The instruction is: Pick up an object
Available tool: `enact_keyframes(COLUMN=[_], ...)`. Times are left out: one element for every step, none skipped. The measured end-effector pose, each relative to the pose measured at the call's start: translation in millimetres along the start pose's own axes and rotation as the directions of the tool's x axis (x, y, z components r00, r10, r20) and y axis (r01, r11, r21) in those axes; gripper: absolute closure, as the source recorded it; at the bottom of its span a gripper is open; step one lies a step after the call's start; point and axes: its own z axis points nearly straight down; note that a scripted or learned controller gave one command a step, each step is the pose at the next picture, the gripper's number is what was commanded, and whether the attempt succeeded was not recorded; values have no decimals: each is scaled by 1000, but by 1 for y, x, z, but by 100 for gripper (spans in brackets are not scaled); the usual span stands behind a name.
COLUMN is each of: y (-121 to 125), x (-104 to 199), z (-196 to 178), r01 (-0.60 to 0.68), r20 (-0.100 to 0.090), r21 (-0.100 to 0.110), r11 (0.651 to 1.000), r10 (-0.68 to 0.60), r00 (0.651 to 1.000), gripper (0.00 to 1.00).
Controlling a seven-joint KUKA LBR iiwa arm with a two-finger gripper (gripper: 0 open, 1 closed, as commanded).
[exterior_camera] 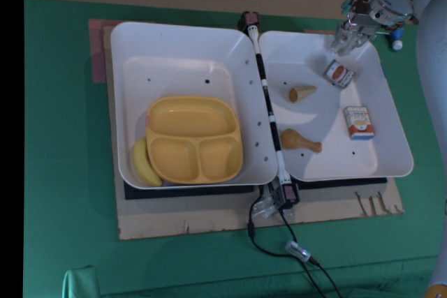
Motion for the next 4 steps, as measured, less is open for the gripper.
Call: enact_keyframes(y=[-3,-1,-3,-1], x=[-2,-5,-2,-5], z=[24,6,28,11], r01=[8,3,7,2], r20=[-12,-5,-8,-2], r21=[10,1,11,5], r11=[1000,1000,1000,1000], r10=[-8,-3,-7,-2], r00=[1000,1000,1000,1000], gripper=[100,100,100,100])
